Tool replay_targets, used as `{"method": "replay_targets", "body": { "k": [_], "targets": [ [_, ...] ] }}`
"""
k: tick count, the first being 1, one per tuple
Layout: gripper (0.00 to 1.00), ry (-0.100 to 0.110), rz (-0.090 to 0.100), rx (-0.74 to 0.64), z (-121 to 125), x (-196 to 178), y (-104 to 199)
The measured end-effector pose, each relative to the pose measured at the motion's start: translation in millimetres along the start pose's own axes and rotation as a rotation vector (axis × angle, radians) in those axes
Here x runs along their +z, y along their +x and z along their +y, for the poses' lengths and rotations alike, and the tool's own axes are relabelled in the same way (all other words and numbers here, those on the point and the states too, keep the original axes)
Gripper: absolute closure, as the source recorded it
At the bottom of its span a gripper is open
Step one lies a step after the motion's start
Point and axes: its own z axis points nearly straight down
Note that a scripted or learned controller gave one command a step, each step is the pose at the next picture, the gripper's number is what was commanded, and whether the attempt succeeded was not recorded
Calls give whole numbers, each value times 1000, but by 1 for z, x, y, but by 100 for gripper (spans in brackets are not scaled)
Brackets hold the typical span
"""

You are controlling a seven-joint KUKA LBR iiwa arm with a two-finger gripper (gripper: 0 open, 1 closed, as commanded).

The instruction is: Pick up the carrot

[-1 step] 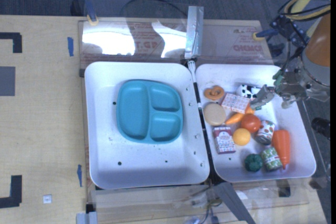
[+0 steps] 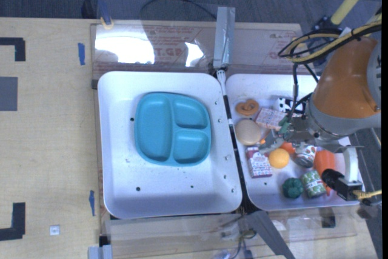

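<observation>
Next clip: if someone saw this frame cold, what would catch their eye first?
Probably the bright blue divided plate, alone in the middle of the left white bin. Next, the arm's orange band looming over the right bin, which is crowded with small toy foods: a yellow-orange ball, a green lump and an orange carrot-like piece beside the arm.

A: Camera position?
B: One fixed camera above the bench (image 2: 42,130), looking down at a slant.
A: Coverage?
B: Both white bins: left bin (image 2: 115,148), right bin (image 2: 264,194). Mid-range; floor along the top. Arm (image 2: 345,82) enters from the right.
</observation>
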Motion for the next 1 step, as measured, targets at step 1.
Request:
{"method": "replay_targets", "body": {
  "k": [1],
  "targets": [
    [0,-11,0,110,7,61,-63]
  ]
}}
